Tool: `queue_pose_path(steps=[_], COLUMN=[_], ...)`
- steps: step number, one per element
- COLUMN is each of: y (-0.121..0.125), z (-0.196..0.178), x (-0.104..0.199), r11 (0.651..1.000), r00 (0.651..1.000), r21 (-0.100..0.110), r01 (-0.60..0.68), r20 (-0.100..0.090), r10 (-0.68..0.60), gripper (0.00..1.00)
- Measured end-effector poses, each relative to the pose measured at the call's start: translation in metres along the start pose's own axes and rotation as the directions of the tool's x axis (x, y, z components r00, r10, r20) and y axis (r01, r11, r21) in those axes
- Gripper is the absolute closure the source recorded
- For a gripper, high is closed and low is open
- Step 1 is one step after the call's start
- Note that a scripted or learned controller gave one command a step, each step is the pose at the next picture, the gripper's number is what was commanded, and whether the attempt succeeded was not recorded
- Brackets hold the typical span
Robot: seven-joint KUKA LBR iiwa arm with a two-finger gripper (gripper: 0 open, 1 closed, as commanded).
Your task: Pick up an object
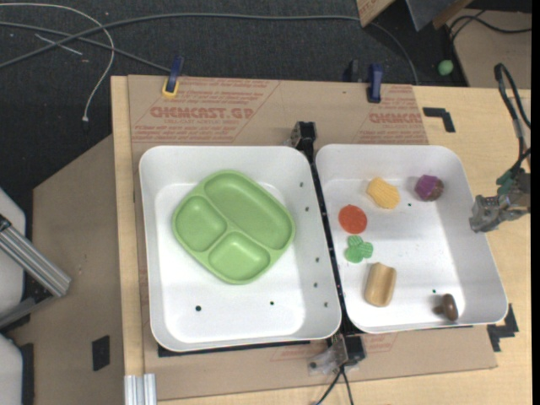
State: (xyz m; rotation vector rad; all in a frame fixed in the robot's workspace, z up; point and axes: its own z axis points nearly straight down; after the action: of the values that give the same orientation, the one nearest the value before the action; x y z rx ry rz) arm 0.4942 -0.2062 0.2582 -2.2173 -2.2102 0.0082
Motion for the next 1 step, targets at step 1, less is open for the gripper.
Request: queue_pose_path(steps=[1], y=[0.0022], z=[-0.0052], x=[0.0004], r11=[1.000], r00=[1.000], r21=[-0.011], r01=[0.003], r20=[0.003], r10=[-0.003], gripper=[0.00])
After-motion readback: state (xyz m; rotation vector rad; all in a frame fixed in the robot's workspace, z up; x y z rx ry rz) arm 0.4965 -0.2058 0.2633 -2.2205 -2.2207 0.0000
